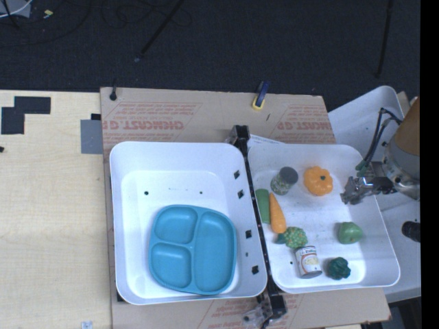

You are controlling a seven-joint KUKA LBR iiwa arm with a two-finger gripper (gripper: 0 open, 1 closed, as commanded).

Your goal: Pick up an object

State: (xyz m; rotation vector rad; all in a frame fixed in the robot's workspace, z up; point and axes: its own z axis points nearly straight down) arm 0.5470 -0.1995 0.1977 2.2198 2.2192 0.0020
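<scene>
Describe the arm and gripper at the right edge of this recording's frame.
The gripper is a small grey and dark metal assembly. Thin dark cables loop up and back from it. Behind it the arm shows a grey wrist section with an orange band above it.

Single fixed cam here, mounted up above the tabletop (48, 218) and tilted down at a slant, so it's not quite a straight top-down shot. It sits far enough back to fit both white bins whole: the left bin (130, 177) around the middle of the frame, the right bin (374, 252) toward the right side. Dark floor with cables runs across the top. The arm (405, 149) pokes in from the right edge.
</scene>
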